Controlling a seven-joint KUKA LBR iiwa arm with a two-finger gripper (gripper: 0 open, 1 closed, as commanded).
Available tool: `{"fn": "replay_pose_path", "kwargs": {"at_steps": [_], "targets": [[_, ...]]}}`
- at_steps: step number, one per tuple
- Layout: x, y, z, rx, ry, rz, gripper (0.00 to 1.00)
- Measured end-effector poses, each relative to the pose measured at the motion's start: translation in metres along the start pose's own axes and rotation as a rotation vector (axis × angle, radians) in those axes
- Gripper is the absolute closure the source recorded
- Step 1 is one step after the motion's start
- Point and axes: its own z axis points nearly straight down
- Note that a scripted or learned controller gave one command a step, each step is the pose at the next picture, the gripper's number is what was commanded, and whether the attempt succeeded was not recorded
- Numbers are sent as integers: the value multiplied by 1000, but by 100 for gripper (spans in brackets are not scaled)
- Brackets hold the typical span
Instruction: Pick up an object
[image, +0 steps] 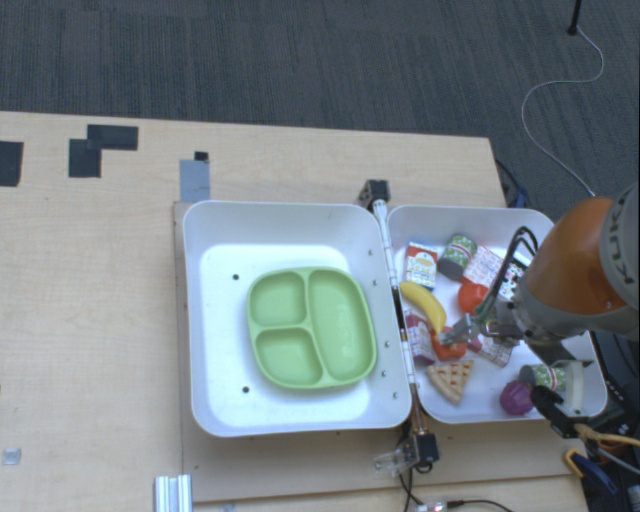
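Dark grey carpet runs behind a pale wooden counter (90, 300) that carries two shallow white bins side by side. We see the left bin (215, 300) holding a light green divided plate (311, 328) with three compartments, lying flat near its middle. The right bin (540, 222) is crowded with toy food: a yellow banana (424, 304) near the divider, a small carton (420, 266) above it, a dark green can (458, 252) beside the carton, a pizza slice (451, 378) toward the near edge, a purple piece (516, 397) at the near right, and a red piece (449, 349) between the banana and the pizza slice. We find the arm reaching in from the right, its orange band (575, 265) over the right bin. The jaws (462, 332) sit low among the food, just above the red piece and right of the banana. We cannot tell how far open they are, nor whether anything is held between them.
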Motion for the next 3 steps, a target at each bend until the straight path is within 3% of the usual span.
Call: {"fn": "replay_pose_path", "kwargs": {"at_steps": [1,2,3], "targets": [[4,4,-13,-5,7,-5,100],[1,3,-13,-6,2,-2,0],[3,5,-23,-9,5,-5,100]]}}
